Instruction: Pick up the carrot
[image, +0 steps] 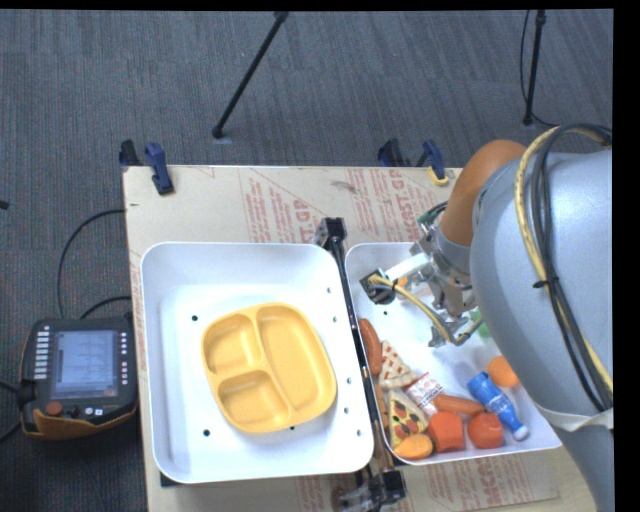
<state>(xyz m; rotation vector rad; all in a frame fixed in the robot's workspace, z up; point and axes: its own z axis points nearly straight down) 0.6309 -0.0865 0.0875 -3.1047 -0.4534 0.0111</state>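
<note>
Far left, off the counter (240, 205): a teach pendant (78, 375) on the carpet, screen lit, cable looping up behind it. Blue clamps (157, 165) at the counter's back edge.

On the counter, left white bin (165, 290): a yellow divided plate (268, 366) with three compartments, lying flat near the middle, nothing in them.

Beside it, right white bin (375, 258), crowded along its left and front walls. A sausage (370, 345) against the left wall, then a toy pizza slice (393, 364) just in front of it and a second one (405, 415) nearer the front. A small wrapped packet (427, 387) between the slices. The carrot (457, 405) lying on its side toward the front of this bin, just right of the packet, touching an orange block (446, 432) in front of it. A round red-orange fruit (486, 430) next to the block, and a blue bottle (497, 403) with a white cap lying slantwise just beside the carrot's right end. Another orange piece (503, 373) behind the bottle.

Above the back half of that bin: the tool (448, 322), hanging well apart from the carrot, cables around it. Spread of the tool impossible to tell; nothing seen gripped. Grey arm (545, 290) filling the right side, orange band (480, 185) above the wrist.
</note>
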